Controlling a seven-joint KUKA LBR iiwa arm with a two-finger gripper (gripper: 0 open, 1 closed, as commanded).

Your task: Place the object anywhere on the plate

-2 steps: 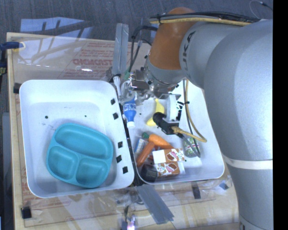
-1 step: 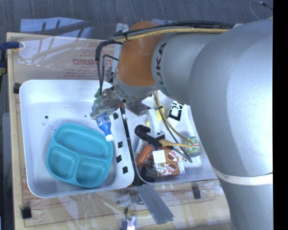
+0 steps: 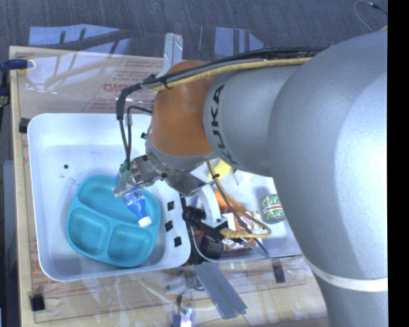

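Observation:
A blue divided plate [image 3: 109,227] lies in the left white bin [image 3: 48,155], toward its front. My gripper [image 3: 131,181] hangs over the plate's right rear compartment. It is shut on the upper end of a small clear bottle [image 3: 138,206] with a blue tint and a white cap. The bottle slants down to the right, and its cap end sits just over the plate's right side. I cannot tell whether the cap touches the plate. The grey arm with its orange band covers most of the right bin.
In the right bin, a small green-labelled can [image 3: 273,208], an orange item [image 3: 219,197] and a dark round dish [image 3: 211,247] with colourful clutter show beneath the arm. The left bin's white floor [image 3: 68,162] lies left of and behind the plate.

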